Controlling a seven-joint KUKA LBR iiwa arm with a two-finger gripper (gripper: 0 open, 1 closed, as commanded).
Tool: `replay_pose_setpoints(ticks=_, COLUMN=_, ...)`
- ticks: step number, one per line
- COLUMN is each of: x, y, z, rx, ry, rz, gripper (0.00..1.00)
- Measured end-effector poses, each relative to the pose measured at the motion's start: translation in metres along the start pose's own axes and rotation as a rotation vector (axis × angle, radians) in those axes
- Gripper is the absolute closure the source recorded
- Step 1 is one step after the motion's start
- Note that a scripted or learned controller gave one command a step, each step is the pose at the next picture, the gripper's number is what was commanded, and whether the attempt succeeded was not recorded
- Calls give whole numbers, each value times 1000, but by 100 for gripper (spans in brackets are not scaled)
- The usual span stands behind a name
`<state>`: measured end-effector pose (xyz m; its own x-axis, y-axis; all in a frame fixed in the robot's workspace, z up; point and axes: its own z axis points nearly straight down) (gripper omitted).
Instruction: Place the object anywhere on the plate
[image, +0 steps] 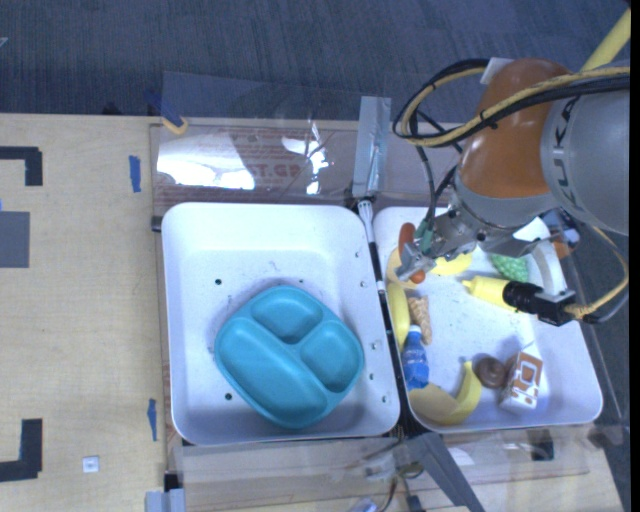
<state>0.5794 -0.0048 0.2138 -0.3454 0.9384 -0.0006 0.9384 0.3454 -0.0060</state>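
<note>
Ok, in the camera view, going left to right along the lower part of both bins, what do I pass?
Blue three-compartment plastic plate → small blue-capped bottle → curved yellow banana → round brown object → small white-and-orange carton.

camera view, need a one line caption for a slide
KUKA arm's gripper low over the cluttered right bin near a banana and small bottle; blue divided plate waits in the left bin.

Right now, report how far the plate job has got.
Done: nothing is on the blue plate in the left bin; its compartments are bare.
In hand: the pincer is low at the near-left corner of the right bin, over the cluttered items by the divider; whether it grips one cannot be told.
Left: lift an object out, carry it across the divider, and set it on the plate.
</note>
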Motion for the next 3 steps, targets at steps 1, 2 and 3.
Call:
replay_pose_setpoints(ticks=1, x=99, y=20, z=34, rx=4, ry=5, rz=100, gripper=100)
replay_pose_setpoints(ticks=2, x=94, y=20, z=33, rx=1, ry=2, rz=106, gripper=0)
replay_pose_setpoints(ticks=3, x=153, y=-50, z=67, rx=5, ry=2, rz=416, gripper=0)
